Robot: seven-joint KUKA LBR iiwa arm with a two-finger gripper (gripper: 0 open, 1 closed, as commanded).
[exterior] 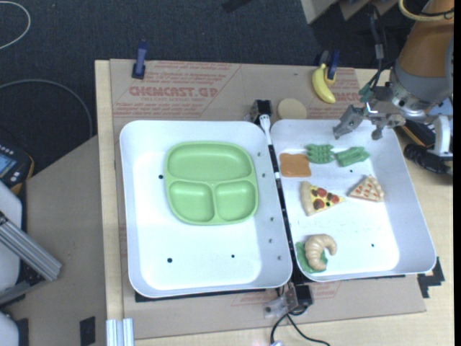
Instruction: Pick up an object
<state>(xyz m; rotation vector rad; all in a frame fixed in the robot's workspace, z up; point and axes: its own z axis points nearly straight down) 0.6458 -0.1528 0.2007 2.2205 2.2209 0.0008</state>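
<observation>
green, two leafy toy pieces (pixel 336 154) lie end to end at the far side of the right bin (pixel 403 215), long axis running across the bin, the right one tilted slightly toward the arm. just beyond them the gripper (pixel 364 125) hangs with its fingers spread, nothing between them. nearer than the greens: a brown slice (pixel 294 165), two pizza wedges (pixel 321 197) (pixel 366 189), then a croissant (pixel 319 249). a green divided plate (pixel 212 182) sits in the left bin (pixel 144 251).

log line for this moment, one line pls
end effector: open, above right bin far edge, holding nothing | nearest: green pieces | left bin: green tray
</observation>
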